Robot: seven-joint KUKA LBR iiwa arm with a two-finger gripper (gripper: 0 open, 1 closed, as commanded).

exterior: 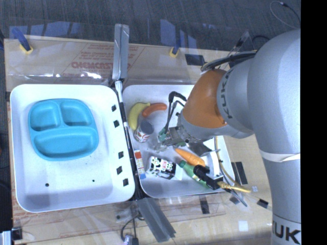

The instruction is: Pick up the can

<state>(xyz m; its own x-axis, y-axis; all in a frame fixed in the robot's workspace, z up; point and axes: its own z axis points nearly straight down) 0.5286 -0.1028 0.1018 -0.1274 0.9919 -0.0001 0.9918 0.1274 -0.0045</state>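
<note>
The can (143, 129) is small, with a grey top and a red and white label. It stands in the left part of the right bin (168, 189), just below a yellow banana (134, 115). My gripper (162, 138) hangs low in the middle of that bin, just right of the can and close to it. The orange wrist band and grey arm cover most of the gripper from above. Nothing shows between the gripper and the can that tells me whether they touch.
An orange-red sausage (155, 107) lies beside the banana. A carrot (189, 156), a black and white box (162, 167) and a green marker (196, 173) lie in the bin's front half. The left bin (20, 188) holds a blue divided tray (63, 127).
</note>
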